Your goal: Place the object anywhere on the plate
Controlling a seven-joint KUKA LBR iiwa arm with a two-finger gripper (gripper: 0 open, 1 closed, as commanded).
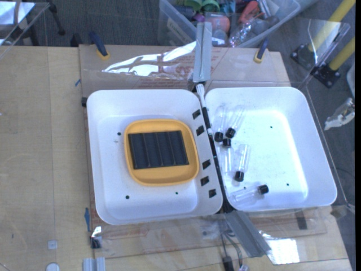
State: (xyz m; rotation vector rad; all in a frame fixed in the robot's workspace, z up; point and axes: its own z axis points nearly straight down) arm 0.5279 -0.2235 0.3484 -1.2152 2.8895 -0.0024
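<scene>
Clear vials (241, 158) in right bin (293, 103); yellow plate (161, 177) in left bin (101, 151).

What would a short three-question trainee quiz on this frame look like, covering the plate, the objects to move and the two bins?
1. True or false: the yellow plate lies in the right bin.
2. What do the clear vials have on their ends?
A. red caps
B. black caps
C. nothing
3. Fill in: the dark ridged insert sits on top of the ______.

Key:
1. False; it lies in the left bin.
2. B. The vials lie scattered in the right bin, near the divider, and none is on the plate yet.
3. Yellow plate.
</scene>
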